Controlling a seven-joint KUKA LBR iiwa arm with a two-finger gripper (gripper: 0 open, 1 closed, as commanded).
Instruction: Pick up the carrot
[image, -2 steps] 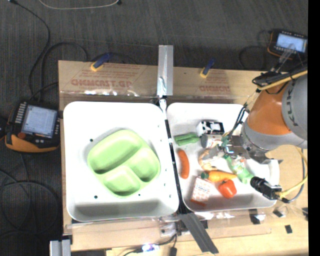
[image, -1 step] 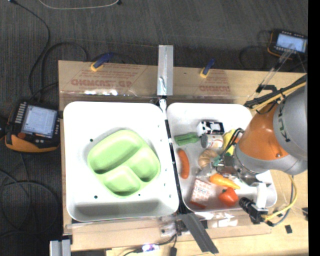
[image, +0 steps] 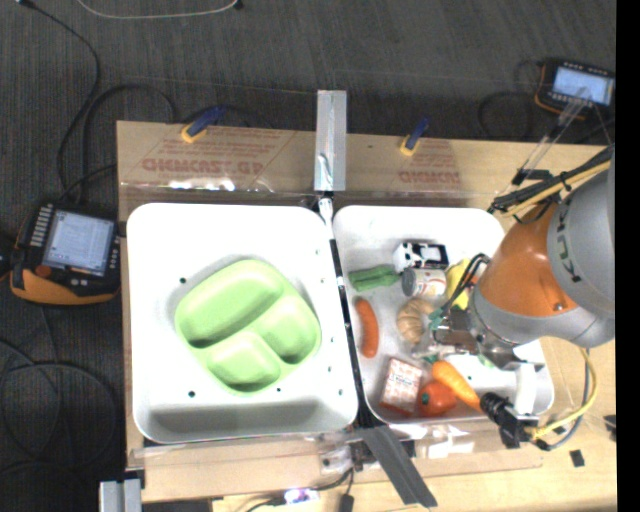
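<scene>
Carrot (image: 453, 381) hemmed by tomato (image: 433, 400), box (image: 401, 384), arm (image: 530, 290).

Tool (image: 452, 330) fingers hidden under arm (image: 540, 280)

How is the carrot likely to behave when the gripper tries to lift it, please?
The carrot looks smooth and tapered, so it may slip or roll between fingers. It seems rigid, probably a light toy. It lies against a red item, which could get nudged.

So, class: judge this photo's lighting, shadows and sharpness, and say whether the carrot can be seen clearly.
Camera view: even, bright light makes the white bins look nearly washed out; the green tray casts a soft shadow in its hollows; the carrot is fairly sharp but partly under the arm, whose bulk darkens the items beside it.
</scene>
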